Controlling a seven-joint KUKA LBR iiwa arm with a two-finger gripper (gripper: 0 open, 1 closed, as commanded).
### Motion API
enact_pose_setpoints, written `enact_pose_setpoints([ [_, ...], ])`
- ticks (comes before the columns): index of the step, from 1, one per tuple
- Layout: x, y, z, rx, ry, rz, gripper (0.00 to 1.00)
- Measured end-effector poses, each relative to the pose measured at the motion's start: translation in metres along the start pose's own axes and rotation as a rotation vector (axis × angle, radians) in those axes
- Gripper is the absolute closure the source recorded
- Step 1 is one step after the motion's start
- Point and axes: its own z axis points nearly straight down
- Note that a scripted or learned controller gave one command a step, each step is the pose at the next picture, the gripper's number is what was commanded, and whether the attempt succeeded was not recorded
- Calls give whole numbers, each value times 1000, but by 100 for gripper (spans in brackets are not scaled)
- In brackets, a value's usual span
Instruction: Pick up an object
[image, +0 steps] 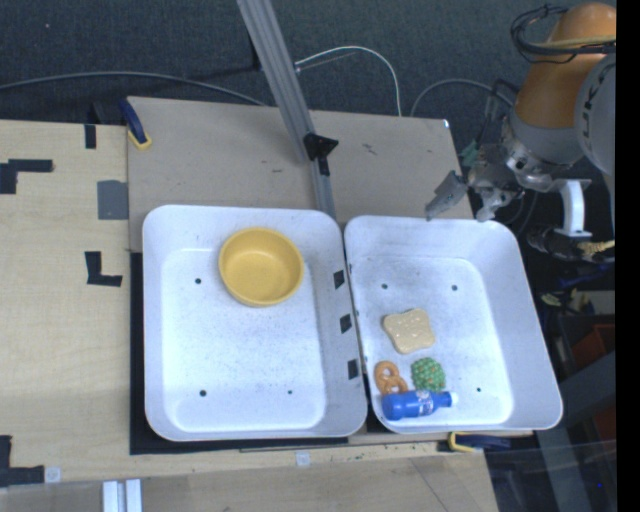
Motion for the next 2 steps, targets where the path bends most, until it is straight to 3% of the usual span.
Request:
enact_pose_setpoints([
  [1,0,0,0,0,0,0,0],
  [2,7,5,61,5,1,0,0],
])
